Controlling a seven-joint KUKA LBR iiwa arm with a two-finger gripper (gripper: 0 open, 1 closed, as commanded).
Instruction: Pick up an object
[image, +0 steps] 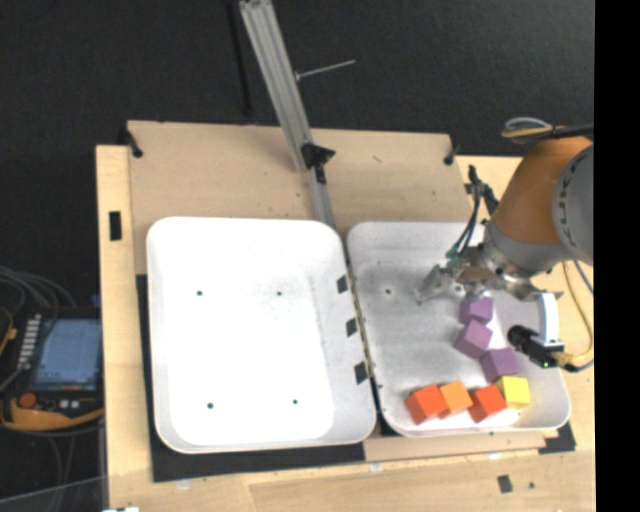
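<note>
My gripper (446, 285) hangs over the upper middle of the right bin (395, 330), just up and left of the blocks. It is open, with nothing between its fingers. Three purple blocks run diagonally below it: one (479, 308) right beside the gripper, a second (472, 339), and a third (501, 362). Along the bin's front edge sit a red-orange block (428, 403), an orange block (456, 396), another red-orange block (488, 402) and a yellow block (515, 389).
The left bin (245, 330) lies beside the right one, with a raised divider edge between them. A slanted metal pole (290, 100) rises from the back of the bench. The arm's orange-banded wrist (530, 205) overhangs the right bin's far right corner.
</note>
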